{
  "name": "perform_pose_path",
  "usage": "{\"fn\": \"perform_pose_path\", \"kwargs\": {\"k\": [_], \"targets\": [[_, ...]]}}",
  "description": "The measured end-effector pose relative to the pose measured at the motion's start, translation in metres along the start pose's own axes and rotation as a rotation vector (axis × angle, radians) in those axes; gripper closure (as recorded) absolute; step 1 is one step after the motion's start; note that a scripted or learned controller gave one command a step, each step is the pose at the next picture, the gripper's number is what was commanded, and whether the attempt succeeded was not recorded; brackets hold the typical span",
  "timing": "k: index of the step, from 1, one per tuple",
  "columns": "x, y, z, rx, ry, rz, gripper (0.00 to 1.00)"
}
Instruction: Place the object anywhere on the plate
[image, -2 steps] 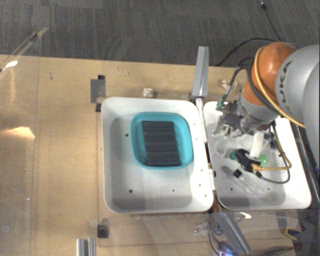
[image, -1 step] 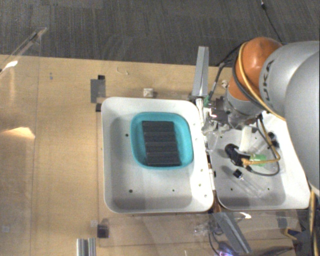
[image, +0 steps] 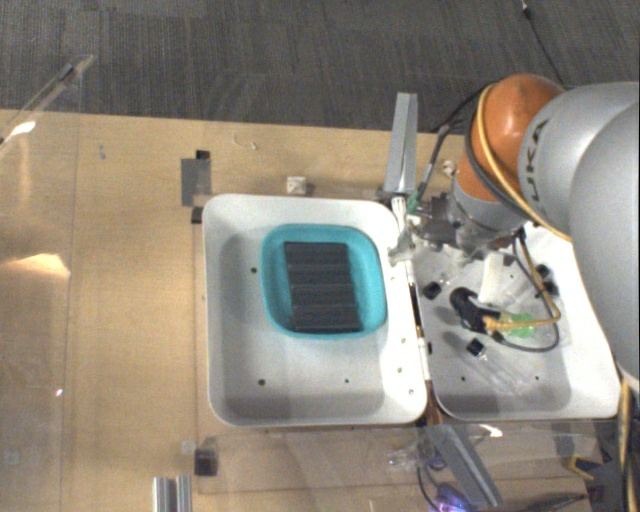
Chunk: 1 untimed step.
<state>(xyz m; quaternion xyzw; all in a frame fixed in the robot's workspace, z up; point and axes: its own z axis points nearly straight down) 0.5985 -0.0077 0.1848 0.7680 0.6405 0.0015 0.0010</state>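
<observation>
1. Nearest the camera, the left bin (image: 215, 330) and the right bin (image: 520, 390) are seen side by side, touching along their shared edge.
2. On the right bin's floor, small dark pieces (image: 475, 347) are scattered well apart. One lies near the middle and another further back, toward the shared edge.
3. Further back, in the left bin, a teal plate (image: 272, 270) is set flat. A dark ribbed slab (image: 322, 287) lies wholly within its rim.
4. Which thing is meant as the object cannot be settled. If it is the slab, it is already on the plate. If it is one of the small pieces, it is in the right bin and not yet moved.
5. Furthest back, the gripper (image: 428, 232) is held over the right bin's far left corner, just beside the shared edge. Whether it is wide, narrow or holding anything cannot be told (the wrist hides it from above).
6. The step in hand is judged to be a carry or reach across the shared edge. It would be done well if the tool were lifted clear of both rims and brought over the plate's middle. Release should be made low, so that nothing bounces off the slab's ribs.
</observation>
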Motion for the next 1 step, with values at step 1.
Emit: {"fn": "perform_pose_path", "kwargs": {"k": [1], "targets": [[-0.0138,0.0232,-0.0001,0.000,0.000,0.016,0.00]]}}
